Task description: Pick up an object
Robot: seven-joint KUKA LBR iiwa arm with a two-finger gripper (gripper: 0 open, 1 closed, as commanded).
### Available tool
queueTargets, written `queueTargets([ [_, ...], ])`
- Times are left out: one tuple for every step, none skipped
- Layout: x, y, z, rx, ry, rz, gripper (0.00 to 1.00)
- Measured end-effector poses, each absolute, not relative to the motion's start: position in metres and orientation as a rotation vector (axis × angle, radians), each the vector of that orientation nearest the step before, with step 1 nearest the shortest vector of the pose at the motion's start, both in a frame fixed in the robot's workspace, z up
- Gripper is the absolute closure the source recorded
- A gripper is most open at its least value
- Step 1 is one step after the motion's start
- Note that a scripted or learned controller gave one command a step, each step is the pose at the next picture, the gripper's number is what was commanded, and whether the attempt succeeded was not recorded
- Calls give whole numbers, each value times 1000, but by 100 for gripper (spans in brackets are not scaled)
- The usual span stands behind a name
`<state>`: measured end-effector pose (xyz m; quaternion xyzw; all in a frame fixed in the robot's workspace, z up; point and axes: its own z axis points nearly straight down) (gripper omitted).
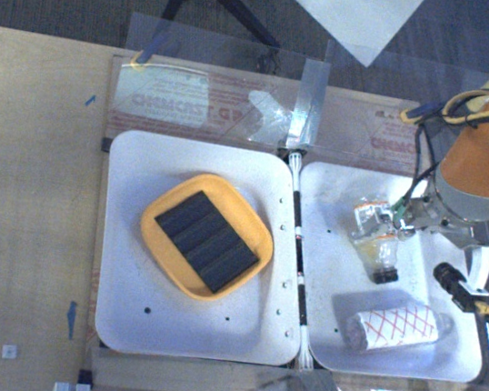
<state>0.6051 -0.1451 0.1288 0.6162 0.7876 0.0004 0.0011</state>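
Arm is reaching in over the right bin point(466, 363); the gripper point(404, 217) is hanging at a small crinkled clear packet point(371, 221) near the bin's upper middle. Cannot tell how the gripper is set. A wrapped roll with red lattice print point(394, 325) is lying toward the near edge. Left bin point(107, 306) is carrying a yellow tray with dark ribbed insert point(208, 235). Judging the packet light, crushable and slippery; it is best pinched across its bunched middle.

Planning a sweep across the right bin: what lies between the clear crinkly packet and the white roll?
In the camera view, a small clear bulb with dark base lies between packet and roll.
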Motion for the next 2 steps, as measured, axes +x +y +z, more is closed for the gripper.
queueTargets([
  [591,-156,91,1894,2492,8,0],
  [592,-157,102,1897,2486,11,100],
])
